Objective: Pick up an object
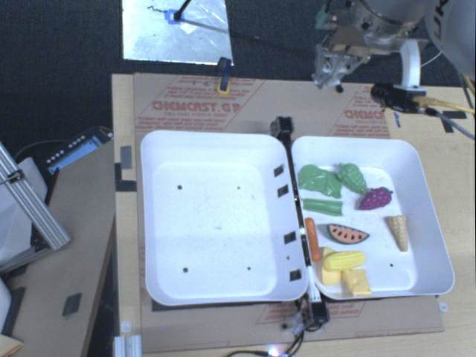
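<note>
We see the pincer (pixel 328 73) high at the top of the view, above the counter (pixel 245 103) beyond the far rim of the right bin (pixel 428 222), well apart from everything in it; nothing sits between its metallic tips, and we cannot tell whether it is open or closed. The right bin is a shallow, glossy white plastic tray with rounded corners and holds all the toy food. At its far side lie a flat, lumpy green leaf piece (pixel 318 179) and a darker ribbed green piece (pixel 352 177) just beside it. A knobbly purple grape bunch (pixel 375 197) sits to their right. Below the leaf lies a long smooth green pod (pixel 322 207). A thin orange carrot (pixel 312 240) lies along the left wall. A watermelon slice (pixel 348 234), red with a dark rind, sits mid-bin. A tan cone (pixel 399 231) with a waffle texture is near the right wall. At the near side, a yellow corn cob (pixel 343 259) touches a pale yellow blocky piece (pixel 355 281). The left bin (pixel 160 222) is the same white plastic, with small dark dots on its floor. Black clips (pixel 282 192) join the bins.
</note>
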Robot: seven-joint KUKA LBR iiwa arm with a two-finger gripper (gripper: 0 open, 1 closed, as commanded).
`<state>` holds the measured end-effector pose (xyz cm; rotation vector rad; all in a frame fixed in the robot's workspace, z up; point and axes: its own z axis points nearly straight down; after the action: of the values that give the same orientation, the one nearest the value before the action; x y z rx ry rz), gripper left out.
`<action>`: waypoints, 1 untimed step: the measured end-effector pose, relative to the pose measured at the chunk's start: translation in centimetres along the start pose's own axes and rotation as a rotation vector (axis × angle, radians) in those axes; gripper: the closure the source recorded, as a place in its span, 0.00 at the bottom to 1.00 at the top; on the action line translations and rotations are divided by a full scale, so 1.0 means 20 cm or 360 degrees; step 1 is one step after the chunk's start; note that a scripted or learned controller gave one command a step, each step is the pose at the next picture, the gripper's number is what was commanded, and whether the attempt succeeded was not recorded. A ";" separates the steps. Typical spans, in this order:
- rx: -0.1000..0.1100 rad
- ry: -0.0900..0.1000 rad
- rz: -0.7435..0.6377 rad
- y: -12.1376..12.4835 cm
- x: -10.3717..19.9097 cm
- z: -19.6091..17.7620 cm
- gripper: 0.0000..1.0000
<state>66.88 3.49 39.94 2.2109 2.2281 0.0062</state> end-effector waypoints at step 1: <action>0.0000 0.0000 0.0002 0.00 0.14 -0.11 1.00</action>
<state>66.87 6.31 42.14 2.2120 2.2269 0.0062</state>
